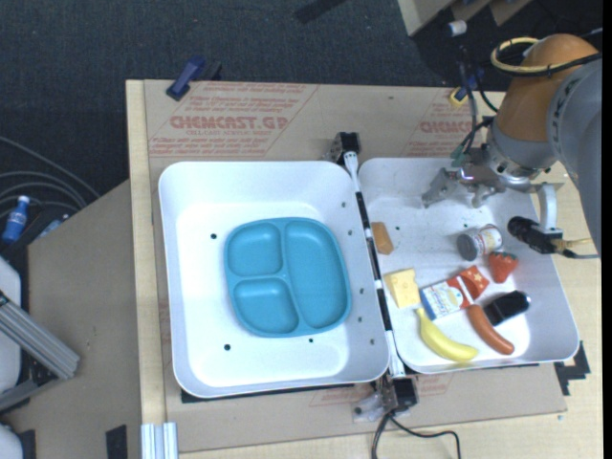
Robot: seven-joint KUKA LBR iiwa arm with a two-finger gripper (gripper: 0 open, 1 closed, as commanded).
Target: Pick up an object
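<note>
My end effector [457,185] hangs over the right bin [406,185], up-left of the small can [478,242]; its grip I cannot tell.

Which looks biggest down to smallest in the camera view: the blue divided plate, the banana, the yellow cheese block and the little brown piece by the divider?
1. blue divided plate
2. banana
3. yellow cheese block
4. little brown piece
</note>
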